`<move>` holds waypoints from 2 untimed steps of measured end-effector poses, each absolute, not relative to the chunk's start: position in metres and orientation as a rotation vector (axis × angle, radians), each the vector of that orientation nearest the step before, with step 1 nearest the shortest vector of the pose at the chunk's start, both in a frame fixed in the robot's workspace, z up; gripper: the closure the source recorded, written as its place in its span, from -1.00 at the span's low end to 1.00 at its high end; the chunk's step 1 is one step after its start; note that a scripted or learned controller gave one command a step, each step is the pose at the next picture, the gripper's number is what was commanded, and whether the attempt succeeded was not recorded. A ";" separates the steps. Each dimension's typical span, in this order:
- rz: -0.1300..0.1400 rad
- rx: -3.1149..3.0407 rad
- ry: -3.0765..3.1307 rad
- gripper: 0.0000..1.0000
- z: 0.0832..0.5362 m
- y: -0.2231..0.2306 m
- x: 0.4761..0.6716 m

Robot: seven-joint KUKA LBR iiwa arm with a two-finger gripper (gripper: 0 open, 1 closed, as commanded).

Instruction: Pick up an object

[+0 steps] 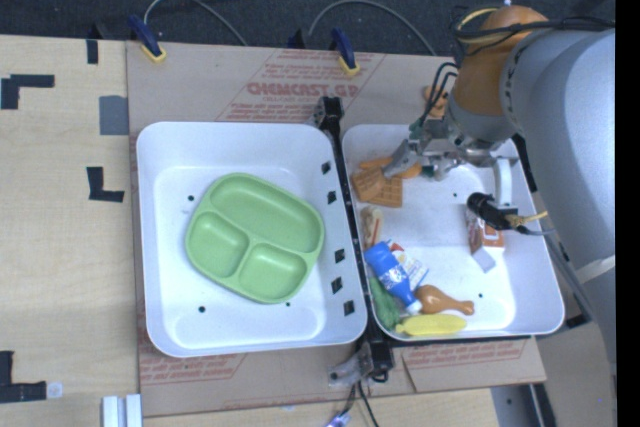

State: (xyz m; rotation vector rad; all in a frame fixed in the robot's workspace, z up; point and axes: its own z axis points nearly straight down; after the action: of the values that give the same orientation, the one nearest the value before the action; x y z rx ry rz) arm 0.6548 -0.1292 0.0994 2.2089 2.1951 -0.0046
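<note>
The tool [420,155], its state impossible to tell, hovers at the right bin's [520,315] far-left corner over a light, stiff brown piece [375,183], best pinched across its edges.

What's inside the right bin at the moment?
The right bin holds a blue bottle, a drumstick, a yellow piece, something green and a tan item. The arm covers the far corner.

The arm [570,135] is a thick, smooth grey cylinder at the frame's right. An orange band [485,65] rings it above the wrist. Black cables [470,27] loop over that band.
</note>
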 end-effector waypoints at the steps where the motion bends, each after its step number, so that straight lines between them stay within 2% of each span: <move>1: -0.004 2.207 2.193 -1.00 0.100 -0.128 0.657; 2: -0.002 2.206 2.192 -1.00 0.100 -0.128 0.658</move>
State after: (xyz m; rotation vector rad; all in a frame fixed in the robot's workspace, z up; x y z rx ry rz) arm 0.6575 -0.1277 0.1002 2.2063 2.1918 -0.0017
